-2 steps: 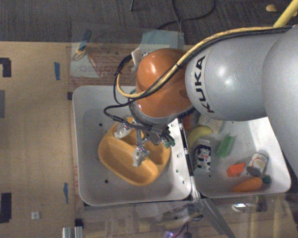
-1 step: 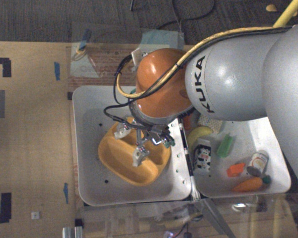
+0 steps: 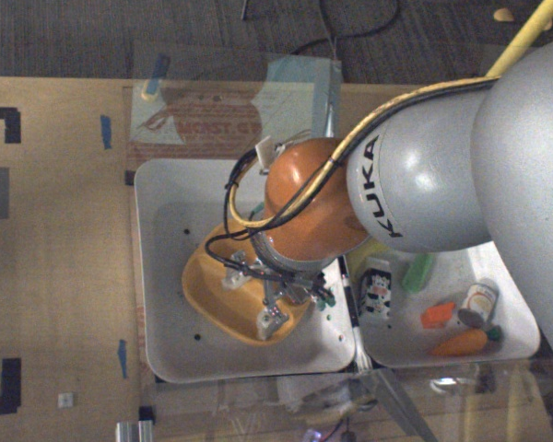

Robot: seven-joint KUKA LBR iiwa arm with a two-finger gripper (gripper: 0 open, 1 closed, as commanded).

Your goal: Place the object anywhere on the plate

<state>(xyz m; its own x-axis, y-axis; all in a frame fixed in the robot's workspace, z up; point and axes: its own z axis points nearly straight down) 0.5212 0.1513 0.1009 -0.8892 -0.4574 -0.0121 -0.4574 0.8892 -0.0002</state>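
Note:
A yellow plate lies in the left bin, toward its near right part. My gripper hangs directly over the plate's right side, with the orange wrist band above it. The wrist and cables hide the fingertips, and no object shows between them. In the right bin lie a carrot, a small orange piece, a green item, a black-and-white carton and a small can.
The grey arm covers the upper part of the right bin and the divide between the bins. A clear plastic sheet lies on the wooden bench behind the left bin. Blue tape marks sit on the bench at left.

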